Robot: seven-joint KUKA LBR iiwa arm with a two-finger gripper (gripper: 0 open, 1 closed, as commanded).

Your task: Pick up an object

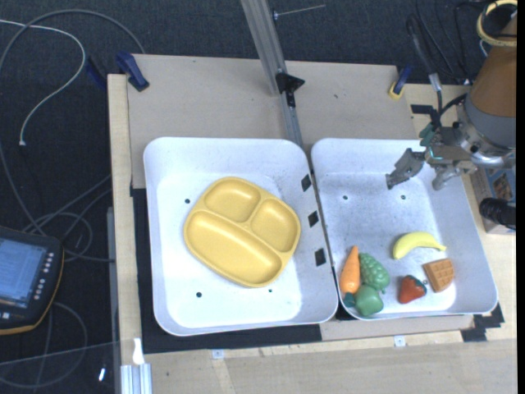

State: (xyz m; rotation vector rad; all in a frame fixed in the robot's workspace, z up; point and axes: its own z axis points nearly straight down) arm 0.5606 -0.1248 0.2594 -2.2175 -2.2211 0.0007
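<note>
Gripper (pixel 420 171) spread open, holding nothing, far end of right bin (pixel 361 212). My worry: toys crowd near edge; banana (pixel 417 244) may slip.

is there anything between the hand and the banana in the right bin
Nothing visible. The hand is over the far part of the right bin, and bare bin floor lies between it and the banana.

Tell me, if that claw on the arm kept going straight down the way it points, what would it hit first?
Probably the bare white floor of the right-hand bin: the two-finger gripper hangs open over its upper part, well clear of the yellow toy banana. Depth is unclear.
</note>
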